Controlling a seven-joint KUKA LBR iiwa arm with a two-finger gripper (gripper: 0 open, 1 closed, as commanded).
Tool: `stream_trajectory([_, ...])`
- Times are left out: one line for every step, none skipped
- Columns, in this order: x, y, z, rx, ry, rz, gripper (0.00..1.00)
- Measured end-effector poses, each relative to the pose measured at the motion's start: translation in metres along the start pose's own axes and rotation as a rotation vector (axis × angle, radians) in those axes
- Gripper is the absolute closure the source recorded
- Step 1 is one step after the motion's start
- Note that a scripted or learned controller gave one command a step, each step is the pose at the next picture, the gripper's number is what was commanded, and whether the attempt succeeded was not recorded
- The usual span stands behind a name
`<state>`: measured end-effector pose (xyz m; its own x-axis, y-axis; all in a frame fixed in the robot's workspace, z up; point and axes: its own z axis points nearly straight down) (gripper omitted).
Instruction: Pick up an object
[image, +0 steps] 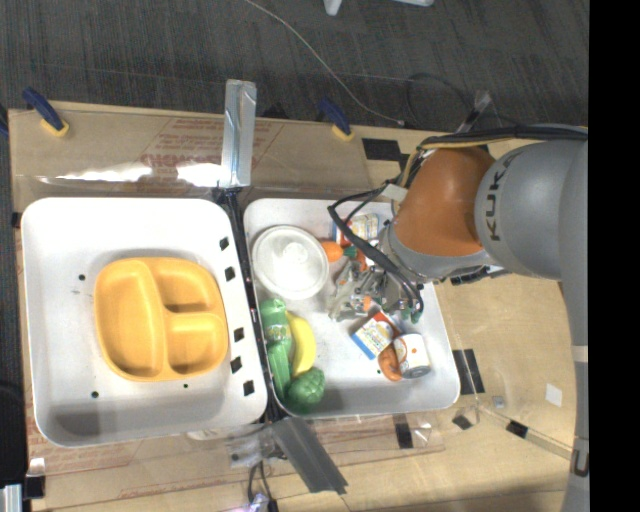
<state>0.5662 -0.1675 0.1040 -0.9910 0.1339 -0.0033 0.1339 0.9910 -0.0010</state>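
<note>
Clearly, nothing was lifted yet: the gripper (372, 292) was low in the right bin (440, 392) (I cannot tell its grasp), near a small packet (372, 335); the yellow tray (160, 317) lay in the left bin (50, 420).

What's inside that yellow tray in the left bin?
The yellow tray in the left bin has three compartments, and they hold nothing but bare yellow plastic. The bin floor beneath the tray is covered, so what lies under it cannot be seen.
</note>
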Motion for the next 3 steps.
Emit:
stream_trajectory([-0.076, -0.02, -0.148, 0.003, -0.01, -0.085, 1.0])
stream_trajectory([-0.05, 0.029, -0.095, -0.002, 0.004, -0.231, 1.0])
stream_trajectory([-0.092, 0.015, -0.185, 0.002, -0.006, -0.17, 1.0])
